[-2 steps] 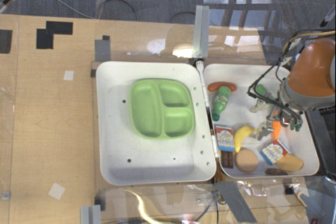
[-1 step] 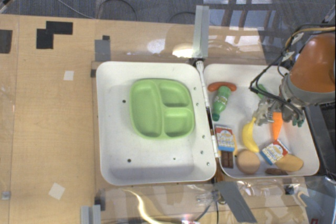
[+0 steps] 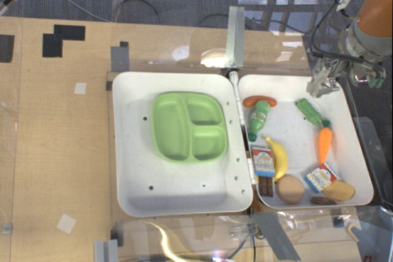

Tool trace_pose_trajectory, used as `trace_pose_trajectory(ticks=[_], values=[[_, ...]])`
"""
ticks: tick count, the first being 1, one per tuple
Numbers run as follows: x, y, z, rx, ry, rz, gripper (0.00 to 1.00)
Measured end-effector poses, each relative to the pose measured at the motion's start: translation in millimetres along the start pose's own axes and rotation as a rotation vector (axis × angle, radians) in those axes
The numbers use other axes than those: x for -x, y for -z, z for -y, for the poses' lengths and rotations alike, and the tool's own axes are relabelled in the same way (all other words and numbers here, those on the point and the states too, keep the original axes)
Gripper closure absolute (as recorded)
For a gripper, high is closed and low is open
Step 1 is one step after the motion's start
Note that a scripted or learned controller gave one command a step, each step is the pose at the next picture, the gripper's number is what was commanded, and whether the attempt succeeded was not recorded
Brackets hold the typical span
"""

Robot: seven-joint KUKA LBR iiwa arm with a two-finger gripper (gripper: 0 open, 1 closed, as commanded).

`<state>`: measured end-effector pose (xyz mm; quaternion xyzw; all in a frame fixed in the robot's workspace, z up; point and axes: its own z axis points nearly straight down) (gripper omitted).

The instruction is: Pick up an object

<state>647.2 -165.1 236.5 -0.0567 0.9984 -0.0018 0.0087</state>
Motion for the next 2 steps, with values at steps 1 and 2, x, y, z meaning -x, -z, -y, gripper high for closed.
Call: trace_pose_trajectory(ticks=[1, 2], values=[[-124, -41, 26, 0.003, 0.210, -0.012, 1.00], [-53, -144, 35, -0.002, 0.286, 0.001, 1.00]])
